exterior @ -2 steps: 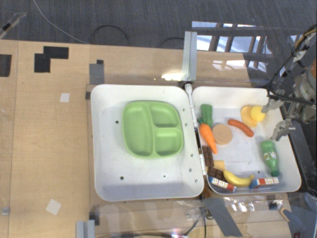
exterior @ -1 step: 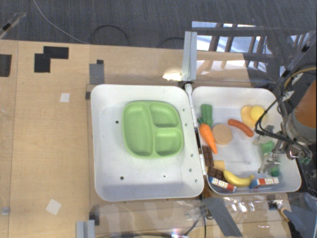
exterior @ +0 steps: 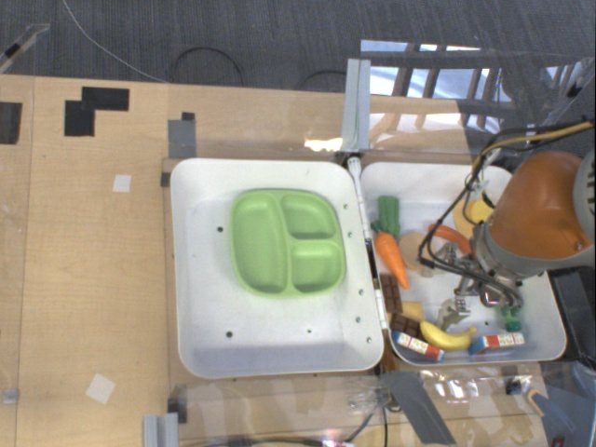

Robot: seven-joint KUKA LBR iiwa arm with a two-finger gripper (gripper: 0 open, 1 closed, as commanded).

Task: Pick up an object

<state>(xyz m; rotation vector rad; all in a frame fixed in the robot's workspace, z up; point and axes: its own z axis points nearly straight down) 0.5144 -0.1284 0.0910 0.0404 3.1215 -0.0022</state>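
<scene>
The right bin point(exterior: 549, 343) holds several toy foods. An orange carrot point(exterior: 392, 259) lies by its left wall, with a green vegetable point(exterior: 387, 216) behind it. Along the front wall lies a yellow banana point(exterior: 445, 335). My gripper point(exterior: 454, 312) hangs low over the bin's front middle, just above the banana's right half. Nothing shows in its grasp. The arm's orange band point(exterior: 540, 208) covers the bin's right side.
The left bin point(exterior: 214, 343) carries a green divided plate point(exterior: 285, 242). In the right bin are also a brown bar point(exterior: 391, 299), a small red and white box point(exterior: 421, 346), a blue and red piece point(exterior: 494, 343), and a small green piece point(exterior: 511, 322). Cables loop beside the wrist.
</scene>
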